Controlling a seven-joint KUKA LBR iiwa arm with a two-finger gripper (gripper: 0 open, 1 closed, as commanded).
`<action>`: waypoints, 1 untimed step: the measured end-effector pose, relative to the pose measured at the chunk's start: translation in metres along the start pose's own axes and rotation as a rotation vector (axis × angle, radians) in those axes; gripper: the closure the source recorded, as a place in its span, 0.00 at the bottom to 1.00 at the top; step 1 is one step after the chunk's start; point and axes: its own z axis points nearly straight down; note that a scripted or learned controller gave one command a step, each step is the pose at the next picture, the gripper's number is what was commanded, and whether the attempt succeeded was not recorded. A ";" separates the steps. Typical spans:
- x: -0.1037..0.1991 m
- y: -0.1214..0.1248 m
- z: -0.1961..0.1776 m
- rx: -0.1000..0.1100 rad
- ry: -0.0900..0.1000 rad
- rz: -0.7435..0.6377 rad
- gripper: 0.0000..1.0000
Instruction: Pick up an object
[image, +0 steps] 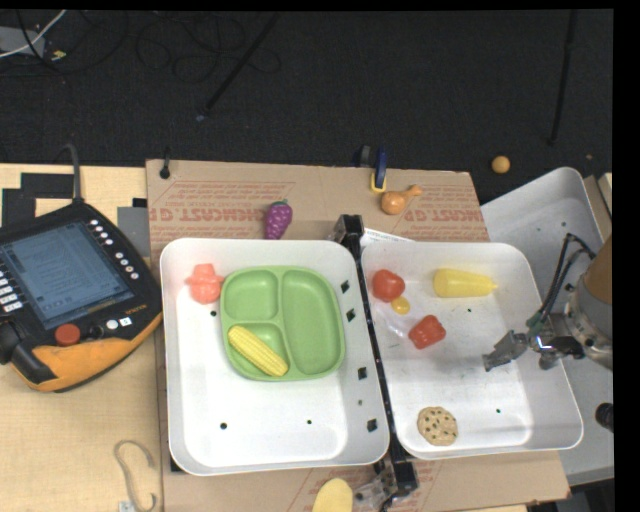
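The arm comes in at the right edge of the frame, about mid-height, with just its end in view. Dark cables loop from the upper right down to the wrist. The pincer reaches leftward and a little downward, sitting low at the right middle of the frame. Its dark tip is too small and blurred to read.

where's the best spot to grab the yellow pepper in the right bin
Probably across the middle of the yellow pepper, coming straight down from above. It lies on its side, long axis running left-right, so the fingers should close across its narrow width. It sits apart from the red tomato, leaving room either side.
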 end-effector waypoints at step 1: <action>0.006 -0.004 0.062 0.001 0.001 0.000 0.00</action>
